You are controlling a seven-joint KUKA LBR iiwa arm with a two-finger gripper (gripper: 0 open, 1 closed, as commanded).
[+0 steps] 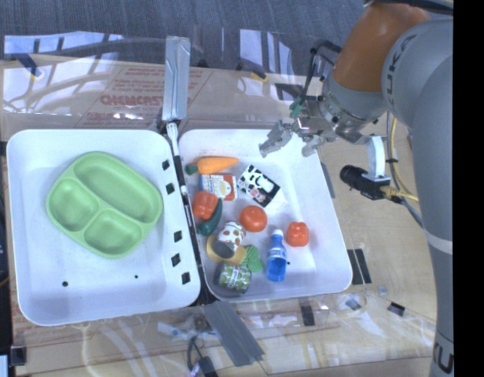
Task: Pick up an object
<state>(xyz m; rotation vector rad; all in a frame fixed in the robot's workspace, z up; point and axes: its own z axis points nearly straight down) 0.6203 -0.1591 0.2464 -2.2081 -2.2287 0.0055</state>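
Observation:
The right bin [324, 210] holds several toy foods: an orange carrot [217, 164], an orange-and-white carton [218, 185], a black-and-white box [258, 185], a red tomato [254, 218], a small orange pepper [297, 233], a blue bottle [276, 259], a red pepper [204, 207] and a green can [234, 277]. My gripper [292, 144] hangs above the bin's far right corner, open, its two fingers spread with nothing between them. It is up and to the right of the black-and-white box, apart from every object.
The left bin [38, 273] bears a green divided plate [104, 203]. A grey divider strip [175, 77] runs back between the bins. Cardboard and tape line the bench behind. The arm's grey body [407, 93] fills the upper right.

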